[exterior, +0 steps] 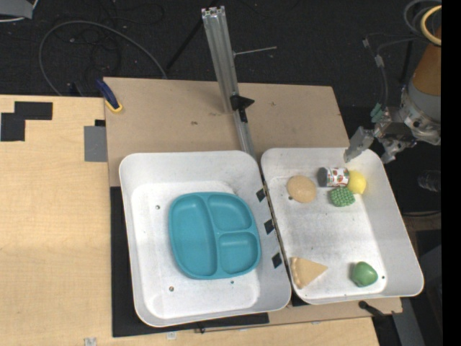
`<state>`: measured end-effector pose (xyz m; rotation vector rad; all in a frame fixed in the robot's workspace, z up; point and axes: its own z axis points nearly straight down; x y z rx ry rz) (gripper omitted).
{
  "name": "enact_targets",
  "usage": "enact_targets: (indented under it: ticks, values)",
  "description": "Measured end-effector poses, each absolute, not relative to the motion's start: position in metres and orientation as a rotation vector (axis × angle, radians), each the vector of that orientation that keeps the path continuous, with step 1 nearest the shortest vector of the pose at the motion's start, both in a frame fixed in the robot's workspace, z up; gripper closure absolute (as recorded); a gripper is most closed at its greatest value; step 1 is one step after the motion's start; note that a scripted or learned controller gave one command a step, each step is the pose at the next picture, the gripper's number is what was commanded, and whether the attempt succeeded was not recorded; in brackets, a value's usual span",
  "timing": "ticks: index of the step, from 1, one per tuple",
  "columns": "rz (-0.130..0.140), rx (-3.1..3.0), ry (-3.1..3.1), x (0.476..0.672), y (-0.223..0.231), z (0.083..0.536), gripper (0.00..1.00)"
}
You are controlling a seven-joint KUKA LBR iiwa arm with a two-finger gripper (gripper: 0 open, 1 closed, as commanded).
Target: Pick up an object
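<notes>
In the camera view, the gripper [366, 148] sits at the upper right of the frame, just above the far right corner of the right bin [398, 265]. Its fingers look spread apart, and nothing shows between them. So the pick has not begun in any real sense: every object lies loose in the bin, and the reach down, the closing and the lift are all left to do.

The nearest candidates cluster in the upper part of the right bin, just below the gripper: a small can [336, 176] lying on its side, a yellow ball [357, 184] touching it on the right, a green knobbly ball [342, 197] just beneath them, and a tan round piece [301, 189] a little to the left. Toward the lower edge lie a tan wedge [308, 270] at lower left and a green piece [364, 273] at lower right, well apart from the cluster.

The left bin [140, 280] holds a teal divided tray [214, 234] near its middle. Both bins rest on a brown board [173, 114], with a pale wooden table [50, 222] at the left of the frame. A metal post [222, 63] rises at the upper middle, and cables trail over the dark floor [108, 20] behind.
</notes>
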<state>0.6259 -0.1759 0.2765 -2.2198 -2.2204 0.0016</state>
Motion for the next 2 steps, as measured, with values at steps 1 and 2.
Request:
enact_targets:
  ticks: [1,2]
  values:
    - [0.006,-2.218,-2.217,0.619,-0.174,0.215,0.00]
    - [0.005,-2.217,-2.219,0.619,-0.167,0.168,0.00]
